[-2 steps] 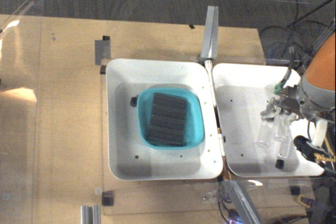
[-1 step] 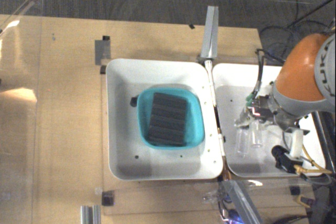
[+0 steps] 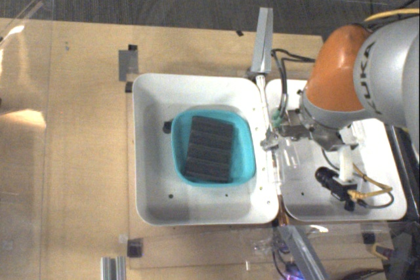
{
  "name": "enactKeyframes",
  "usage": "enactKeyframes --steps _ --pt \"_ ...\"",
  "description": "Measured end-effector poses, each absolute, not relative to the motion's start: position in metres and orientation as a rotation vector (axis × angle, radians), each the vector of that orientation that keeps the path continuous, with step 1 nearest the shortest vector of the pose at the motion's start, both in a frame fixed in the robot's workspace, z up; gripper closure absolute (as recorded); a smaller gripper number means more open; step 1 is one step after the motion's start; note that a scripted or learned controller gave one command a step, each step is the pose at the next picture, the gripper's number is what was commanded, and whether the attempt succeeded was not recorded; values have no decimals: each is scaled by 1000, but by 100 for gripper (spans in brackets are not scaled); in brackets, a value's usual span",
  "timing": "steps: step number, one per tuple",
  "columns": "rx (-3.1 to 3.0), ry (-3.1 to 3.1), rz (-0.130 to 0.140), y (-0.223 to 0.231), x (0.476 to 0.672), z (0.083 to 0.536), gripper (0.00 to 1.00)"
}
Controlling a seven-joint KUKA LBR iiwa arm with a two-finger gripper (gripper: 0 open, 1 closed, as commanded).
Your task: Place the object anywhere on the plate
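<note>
A square blue plate [image 3: 245, 153] sits in the middle of the left white bin [image 3: 152, 141]. A dark grey ribbed block [image 3: 210, 148] lies flat on the plate, slightly tilted, well inside the rim. My gripper [image 3: 274, 139] hangs at the left edge of the right bin [image 3: 380, 206], next to the wall between the two bins and to the right of the plate. The orange band and grey wrist above cover most of it. I see nothing held in it.
A grey metal post [image 3: 264, 40] stands at the back between the bins. A small dark clamp [image 3: 129, 62] sits on the wooden bench behind the left bin. Bare white floor surrounds the plate inside the left bin.
</note>
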State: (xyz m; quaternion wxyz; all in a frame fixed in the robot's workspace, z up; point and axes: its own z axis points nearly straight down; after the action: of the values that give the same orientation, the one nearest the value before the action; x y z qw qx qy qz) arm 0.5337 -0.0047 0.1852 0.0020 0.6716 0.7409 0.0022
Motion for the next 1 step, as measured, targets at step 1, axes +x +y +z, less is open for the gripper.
enactKeyframes --steps 1 --pt "2108 2324 7 -5 534 185 0"
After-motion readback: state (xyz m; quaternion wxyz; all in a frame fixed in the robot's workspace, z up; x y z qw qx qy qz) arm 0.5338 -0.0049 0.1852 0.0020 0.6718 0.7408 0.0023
